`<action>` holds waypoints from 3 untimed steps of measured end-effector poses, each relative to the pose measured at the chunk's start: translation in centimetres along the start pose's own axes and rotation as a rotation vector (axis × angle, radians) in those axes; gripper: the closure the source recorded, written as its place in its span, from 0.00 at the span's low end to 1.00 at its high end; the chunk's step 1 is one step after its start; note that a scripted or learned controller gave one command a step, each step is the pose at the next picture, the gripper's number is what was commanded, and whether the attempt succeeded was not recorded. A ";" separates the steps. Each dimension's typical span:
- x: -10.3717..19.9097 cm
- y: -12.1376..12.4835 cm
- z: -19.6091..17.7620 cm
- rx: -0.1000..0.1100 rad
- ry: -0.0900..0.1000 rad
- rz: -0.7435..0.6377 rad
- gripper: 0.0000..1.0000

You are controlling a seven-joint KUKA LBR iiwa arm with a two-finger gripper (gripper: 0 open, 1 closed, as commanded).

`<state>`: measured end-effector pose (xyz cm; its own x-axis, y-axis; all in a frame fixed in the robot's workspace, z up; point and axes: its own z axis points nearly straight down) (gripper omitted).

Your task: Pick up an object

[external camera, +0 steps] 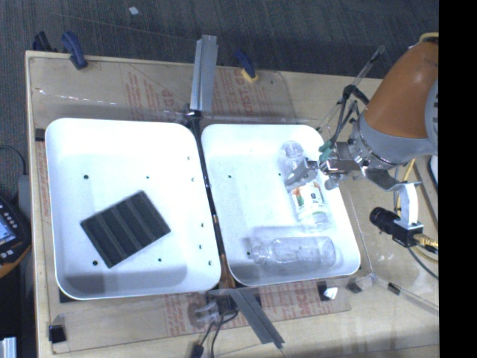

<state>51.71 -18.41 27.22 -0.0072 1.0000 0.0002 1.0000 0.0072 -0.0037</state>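
In the right bin (238,200) lie two clear plastic bottles. One small bottle (309,200), with a white label marked orange and green, points its cap toward the far wall. A larger clear bottle (294,250) lies on its side along the near wall. My gripper (304,171) hangs low over the upper part of the small bottle, right at its neck. Whether it touches the bottle is hard to tell. A dark ribbed rectangular pad (124,227) rests flat in the left bin (74,148).
The arm's orange band (402,103) and grey wrist stand over the right bin's right rim, with cables trailing beside them. A metal divider bar (203,73) and blue clamps (73,49) sit at the bench's far edge. A black device (11,230) sits at far left.
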 end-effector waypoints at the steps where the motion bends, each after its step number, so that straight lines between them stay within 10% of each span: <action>1: -2.5 6.1 7.7 0.001 -0.001 -0.002 0.00; 3: -2.4 9.0 8.5 -0.003 -0.001 -0.195 0.00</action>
<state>60.74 -20.77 18.64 -0.2006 0.9797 -0.0004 0.9797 0.2006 -0.0009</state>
